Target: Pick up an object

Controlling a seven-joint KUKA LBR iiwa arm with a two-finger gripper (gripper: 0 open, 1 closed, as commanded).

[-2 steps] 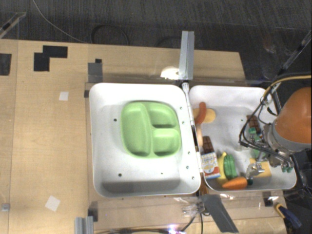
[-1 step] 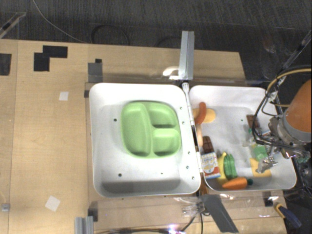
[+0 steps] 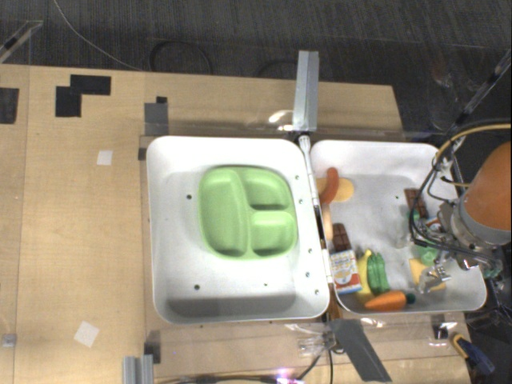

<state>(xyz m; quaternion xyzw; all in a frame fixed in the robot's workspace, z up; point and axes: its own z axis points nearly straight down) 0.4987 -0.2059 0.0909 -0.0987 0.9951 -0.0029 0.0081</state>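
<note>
The arm sits low at the frame's right edge, its gripper [image 3: 436, 277] down in the right bin [image 3: 376, 162] near a yellow piece [image 3: 418, 269] — whether it grips anything I cannot tell. Judged: the reach-and-grasp step; next, a clean lift. Carrot [image 3: 386, 301], hot dog [image 3: 328, 184] lie there too; the left bin [image 3: 172, 238] holds a green tray [image 3: 244, 211].

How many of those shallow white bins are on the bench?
2. The left bin holds a green divided tray. The right bin, beside it, holds small toy foods along its left and near edges, and the arm's tool is over its right side.
</note>
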